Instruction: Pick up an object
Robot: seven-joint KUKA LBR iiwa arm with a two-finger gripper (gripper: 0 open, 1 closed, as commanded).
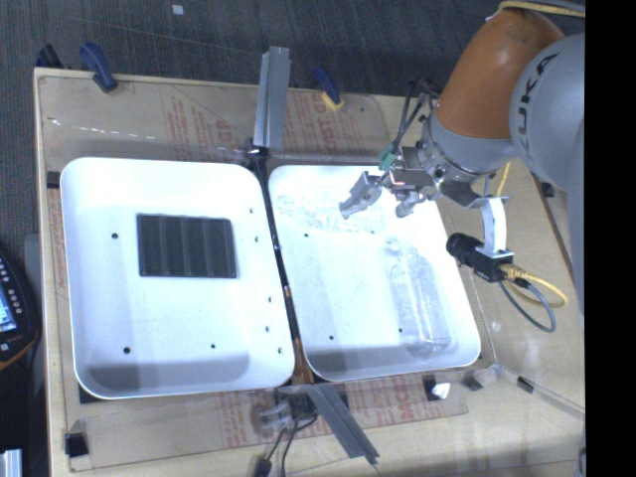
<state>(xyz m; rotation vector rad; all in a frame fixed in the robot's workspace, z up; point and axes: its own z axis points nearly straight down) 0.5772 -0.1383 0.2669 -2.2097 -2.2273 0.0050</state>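
**Colleague:** What did the overhead camera show at that moment?

**Operator:** I saw two shallow white bins side by side on the bench. The left bin (99, 316) held a dark, ribbed rectangular panel (187, 246), lying flat a little above the bin's middle. The right bin (338, 316) held a clear plastic bottle (417, 301). It lay on its side along that bin's right wall and was faint against the white floor.

**Colleague:** And the arm?

**Operator:** The grey arm (556, 87) with its orange band reached in from the right. Its gripper (379, 203) hung over the far part of the right bin, near the back wall.

**Colleague:** How did the jaws stand?

**Operator:** I read them as spread apart. One finger (356, 199) pointed toward the divide between the bins and the other sat closer to the arm. Nothing was between them.

**Colleague:** Was it near the bottle?

**Operator:** It was near but apart. The bottle lay toward the bin's front right corner, below the gripper in my view, and the gripper touched neither the bottle nor the panel. I could not tell whether the fingertips met the bin floor.
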